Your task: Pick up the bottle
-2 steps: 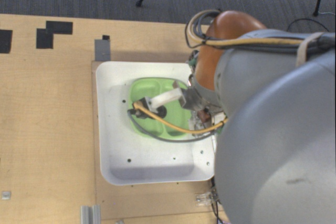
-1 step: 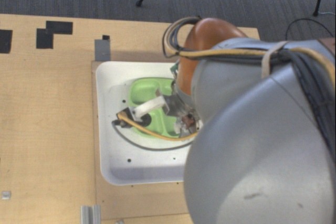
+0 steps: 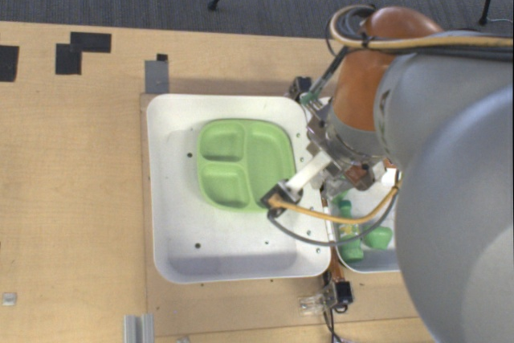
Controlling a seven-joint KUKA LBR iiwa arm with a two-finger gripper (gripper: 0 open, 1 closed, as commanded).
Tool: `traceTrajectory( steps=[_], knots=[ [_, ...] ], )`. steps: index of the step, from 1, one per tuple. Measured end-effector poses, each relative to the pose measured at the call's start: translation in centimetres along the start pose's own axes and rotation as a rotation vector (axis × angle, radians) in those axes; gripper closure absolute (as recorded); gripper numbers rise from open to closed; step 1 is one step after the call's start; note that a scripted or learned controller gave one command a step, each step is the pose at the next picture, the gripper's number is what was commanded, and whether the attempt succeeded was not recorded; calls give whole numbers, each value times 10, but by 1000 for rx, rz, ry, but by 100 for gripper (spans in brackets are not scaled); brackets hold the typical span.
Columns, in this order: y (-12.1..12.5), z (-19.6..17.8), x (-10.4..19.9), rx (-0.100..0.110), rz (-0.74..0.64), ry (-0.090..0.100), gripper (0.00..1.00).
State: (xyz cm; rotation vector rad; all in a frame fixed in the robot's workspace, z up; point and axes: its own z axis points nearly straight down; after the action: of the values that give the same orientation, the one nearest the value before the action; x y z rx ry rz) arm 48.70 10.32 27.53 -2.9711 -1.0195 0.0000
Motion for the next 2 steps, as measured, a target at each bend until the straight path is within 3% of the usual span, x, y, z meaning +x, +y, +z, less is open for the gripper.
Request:
traceTrajectory(
  steps=[1,2],
  knots=[
    [-15,-28,12,0,-332,0,100],
    [-67,-16,51,1,-73,0,100]
  ],
)
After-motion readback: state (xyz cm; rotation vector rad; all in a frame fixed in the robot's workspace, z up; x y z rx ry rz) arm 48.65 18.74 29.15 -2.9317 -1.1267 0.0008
